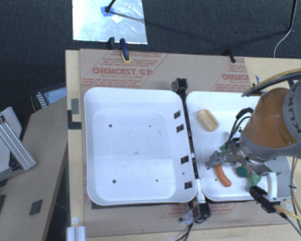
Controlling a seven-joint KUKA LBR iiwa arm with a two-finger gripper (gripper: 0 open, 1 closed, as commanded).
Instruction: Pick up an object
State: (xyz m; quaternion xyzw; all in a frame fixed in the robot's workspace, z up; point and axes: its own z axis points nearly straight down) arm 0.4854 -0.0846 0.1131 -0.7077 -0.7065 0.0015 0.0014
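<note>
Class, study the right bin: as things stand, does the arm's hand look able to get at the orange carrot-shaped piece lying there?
Probably yes. The hand hangs just above the orange piece in the right bin, with nothing lying between them. The green item sits close beside it and might crowd a grasp.

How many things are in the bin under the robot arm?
3: a tan block near the back, an orange sausage-like piece at the front, a green thing beside it. The arm may hide more.

You have a tan, rounded block (207, 120) lying in the right bin's far half. An orange carrot-like stick (222, 176) lies slantwise near its front wall, a green piece (242, 171) just beside it.
</note>
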